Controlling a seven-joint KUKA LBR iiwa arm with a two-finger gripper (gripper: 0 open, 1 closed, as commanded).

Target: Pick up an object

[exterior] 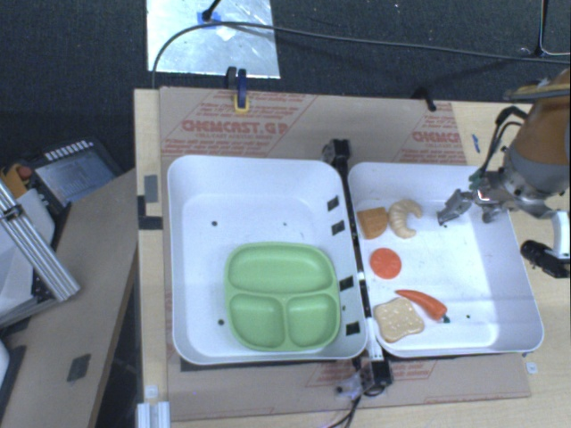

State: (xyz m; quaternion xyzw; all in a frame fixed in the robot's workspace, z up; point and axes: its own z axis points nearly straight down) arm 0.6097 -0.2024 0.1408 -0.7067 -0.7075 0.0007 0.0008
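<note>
Two shallow white bins sit side by side on a brown cardboard sheet. On this sheet I can read the red printed word "CHEMCAST", followed by some letters that look like "G P"; the same print appears again near the right corner, but there it is turned and partly covered, so I cannot read it fully.

The left bin holds a green plate with three compartments, lying in the front part of the bin.

The right bin holds the food toys. An orange-brown block lies near the divider between the bins, and a pale croissant is just beside it on the right, maybe touching. Below them is a flat red-orange disc. Further to the front lies a red chili pepper, and a slice of toast sits near the front left corner, close beside the pepper.

The arm comes in from the right, and its gripper is over the back part of the right bin, to the right of the croissant and apart from it. I cannot tell if the claw is apart or together, and nothing is visible between it.

At the back, a yellow and blue clamp stands on the edge of the cardboard, and a shiny metal sheet lies behind on the dark floor.
</note>
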